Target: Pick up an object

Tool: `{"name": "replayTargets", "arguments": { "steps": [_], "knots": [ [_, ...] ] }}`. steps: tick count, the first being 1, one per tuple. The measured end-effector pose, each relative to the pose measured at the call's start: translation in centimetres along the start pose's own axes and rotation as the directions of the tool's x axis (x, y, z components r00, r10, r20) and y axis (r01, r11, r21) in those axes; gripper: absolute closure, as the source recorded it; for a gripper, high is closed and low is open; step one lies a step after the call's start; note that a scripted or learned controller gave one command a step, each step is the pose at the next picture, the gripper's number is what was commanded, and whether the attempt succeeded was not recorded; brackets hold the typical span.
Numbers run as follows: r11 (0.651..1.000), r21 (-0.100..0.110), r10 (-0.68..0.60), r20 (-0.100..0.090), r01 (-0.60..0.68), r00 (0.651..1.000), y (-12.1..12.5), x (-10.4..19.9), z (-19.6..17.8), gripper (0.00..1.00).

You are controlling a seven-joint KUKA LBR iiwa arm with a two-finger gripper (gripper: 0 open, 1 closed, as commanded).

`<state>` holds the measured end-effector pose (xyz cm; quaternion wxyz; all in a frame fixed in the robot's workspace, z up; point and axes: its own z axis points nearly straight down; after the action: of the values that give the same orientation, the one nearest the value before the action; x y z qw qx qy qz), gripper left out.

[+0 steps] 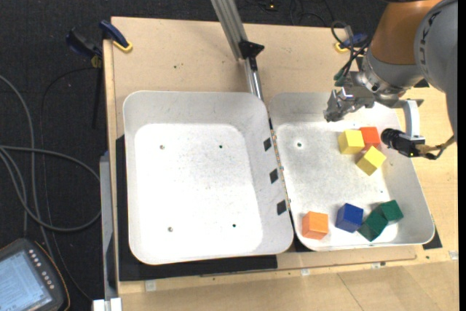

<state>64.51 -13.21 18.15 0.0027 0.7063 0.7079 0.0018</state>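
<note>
My gripper (336, 111) hangs over the far edge of the right bin (313, 164), above and left of the blocks. Just right of it lie a yellow block (351, 141), a red-orange block (370, 135) and a second yellow block (370, 159). Along the bin's near edge sit an orange block (315, 224), a blue block (349, 217) and two green blocks (383, 218). Nothing is visible between the fingers.
The left bin (193, 175) is next to the right one, joined by black clips (274, 175). A metal pole (226, 4) slants in from the top. Clamps (109, 36) sit at the bench's far-left corner. Cables lie on the floor at left.
</note>
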Motion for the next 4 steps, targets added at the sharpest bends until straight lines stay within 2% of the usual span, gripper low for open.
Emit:
{"name": "replayTargets", "arguments": {
  "steps": [1, 2, 3, 4],
  "knots": [
    [1.000, -0.002, 0.002, 0.002, -0.002, 1.000, -0.1, -0.7, -6.2, 1.00],
    [1.000, 0.001, 0.000, 0.000, 0.000, 1.000, 0.0, -0.7, -9.1, 1.00],
    [1.000, 0.008, -0.006, -0.003, 0.006, 1.000, -0.3, 4.8, -7.2, 1.00],
    [1.000, 0.007, -0.007, -0.003, 0.007, 1.000, -1.0, 10.9, -7.1, 1.00]
  ]
}}
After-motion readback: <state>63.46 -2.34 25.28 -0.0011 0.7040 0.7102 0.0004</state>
